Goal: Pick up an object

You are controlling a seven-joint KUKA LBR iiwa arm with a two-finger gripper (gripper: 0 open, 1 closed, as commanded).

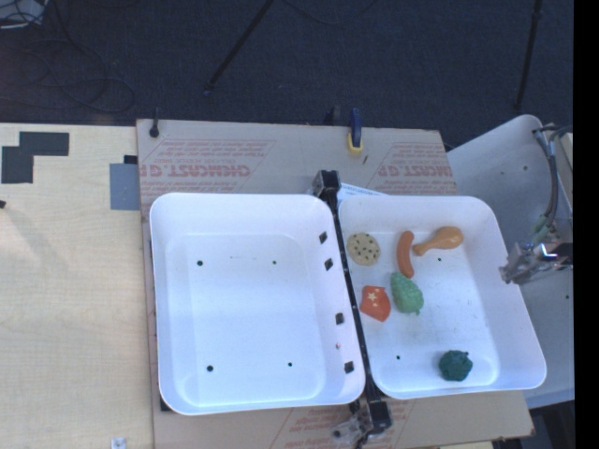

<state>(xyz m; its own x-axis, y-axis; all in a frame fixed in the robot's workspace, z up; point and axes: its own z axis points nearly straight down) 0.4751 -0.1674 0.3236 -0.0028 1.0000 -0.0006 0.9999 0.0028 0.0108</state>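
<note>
The right white bin holds several small toy foods. A round speckled cookie lies near its left wall. Beside it are an orange-red sausage and a tan drumstick. A red piece touches a light green piece near the middle. A dark green lump sits alone toward the front. My gripper hangs just outside the bin's right wall, small and partly blurred, apart from every object.
The left white bin stands beside the right one, with a black divider clamp between them. Both rest on a cardboard sheet on the wooden bench. A grey plate lies to the right under the arm.
</note>
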